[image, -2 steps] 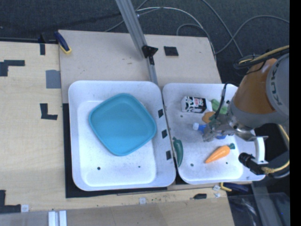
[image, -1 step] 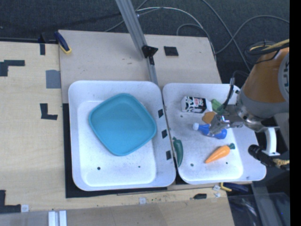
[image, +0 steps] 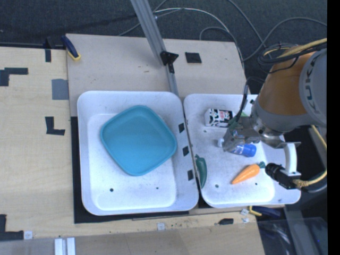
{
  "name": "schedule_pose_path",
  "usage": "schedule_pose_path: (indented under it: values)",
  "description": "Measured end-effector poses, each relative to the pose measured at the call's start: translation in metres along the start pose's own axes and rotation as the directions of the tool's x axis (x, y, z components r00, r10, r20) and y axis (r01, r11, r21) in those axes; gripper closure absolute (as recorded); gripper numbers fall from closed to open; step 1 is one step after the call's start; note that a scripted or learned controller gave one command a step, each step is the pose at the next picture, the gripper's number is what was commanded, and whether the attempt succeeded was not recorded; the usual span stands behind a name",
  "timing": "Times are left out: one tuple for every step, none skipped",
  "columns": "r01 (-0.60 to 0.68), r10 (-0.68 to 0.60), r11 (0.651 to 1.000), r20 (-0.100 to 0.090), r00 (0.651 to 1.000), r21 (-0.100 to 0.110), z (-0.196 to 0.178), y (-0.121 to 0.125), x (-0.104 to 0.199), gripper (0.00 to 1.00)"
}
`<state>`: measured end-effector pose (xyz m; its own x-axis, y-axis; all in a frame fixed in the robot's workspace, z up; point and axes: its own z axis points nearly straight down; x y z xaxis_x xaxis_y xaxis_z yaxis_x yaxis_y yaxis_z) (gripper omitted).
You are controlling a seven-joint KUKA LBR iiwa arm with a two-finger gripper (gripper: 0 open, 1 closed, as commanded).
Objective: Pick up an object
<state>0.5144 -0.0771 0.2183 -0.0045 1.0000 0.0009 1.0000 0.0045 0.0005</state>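
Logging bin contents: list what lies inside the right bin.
Inside the right bin: a black-and-white carton, a blue object partly covered by the claw, a toy carrot. A green object lies at its left rim.

Blue clamp (image: 73,49) at board corner, grey pole (image: 154,33) crossing board

On the desk (image: 37,137), the left bin (image: 87,142) holds a square blue plate (image: 138,138), lying flat and turned at an angle. The arm (image: 289,94) reaches in over the right bin (image: 212,190), its claw (image: 232,141) low above a blue bottle (image: 245,150), with a small black-and-white carton (image: 218,117) just behind and an orange carrot (image: 246,174) nearer the front edge. A dark green pepper (image: 201,169) lies along that bin's left wall, beside the divide between the bins.
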Motion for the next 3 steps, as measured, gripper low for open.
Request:
schedule_pose_path:
  values:
    - [0.000,0.000,1.000,0.000,1.000,0.002,0.008,-0.003,0.052,1.00]
    - [0.000,0.000,1.000,0.000,1.000,0.002,0.014,-0.010,0.106,1.00]
    - [0.000,0.000,1.000,0.000,1.000,0.002,0.014,-0.016,0.152,1.00]
